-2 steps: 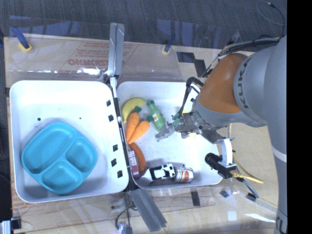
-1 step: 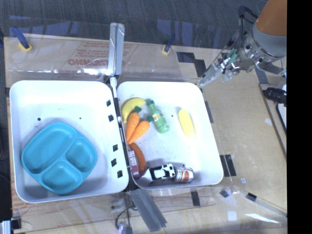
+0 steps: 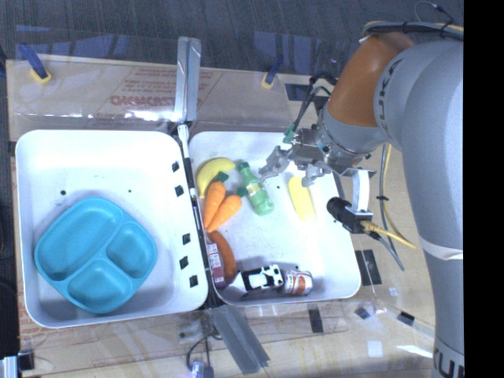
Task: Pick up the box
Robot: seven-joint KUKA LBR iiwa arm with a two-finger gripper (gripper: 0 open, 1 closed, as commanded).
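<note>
The box (image 3: 262, 278) is a small black-and-white carton lying on its side against the front wall of the right bin (image 3: 339, 286). A red and silver can (image 3: 298, 282) touches its right end. My gripper (image 3: 293, 168) hangs over the back middle of that bin, well behind the box. It is open, with nothing between its fingers. One finger (image 3: 272, 163) points toward a green bottle (image 3: 256, 191), and the other (image 3: 313, 175) sits just above a pale yellow piece (image 3: 301, 198).
Two orange carrots (image 3: 220, 207), a yellow fruit (image 3: 213, 169) and a brown sausage (image 3: 223, 254) lie along the right bin's left wall. The left bin (image 3: 31, 152) holds a blue divided plate (image 3: 94, 254). The arm (image 3: 409, 109) covers the bin's right rear side.
</note>
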